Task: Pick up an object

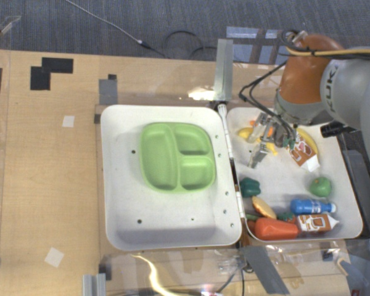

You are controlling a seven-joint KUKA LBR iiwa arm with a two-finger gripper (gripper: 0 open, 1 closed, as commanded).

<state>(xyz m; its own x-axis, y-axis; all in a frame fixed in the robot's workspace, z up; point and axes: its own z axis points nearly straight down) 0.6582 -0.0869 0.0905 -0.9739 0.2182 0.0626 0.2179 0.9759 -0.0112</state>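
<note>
The arm (pixel 333 85) comes in from three o'clock and bends down over the right bin (pixel 351 221), its orange band sitting at about one o'clock of that bin. The hand (pixel 264 145) hangs low in the bin's upper left part, and whether it is parted or closed, or has anything in it, cannot be told from this view. A yellow piece (pixel 245 132) lies just beside it at nine o'clock, and a brown-and-white packet (pixel 304 151) at three o'clock. Toward six o'clock sit a dark green toy (pixel 250 187), a green apple (pixel 320 186), a blue bottle (pixel 311 206), a small brown carton (pixel 315 224) and an orange carrot-like toy (pixel 275 229). In the left bin (pixel 120 227) on the desk (pixel 43 184) rests a green divided plate (pixel 176 156).
</note>
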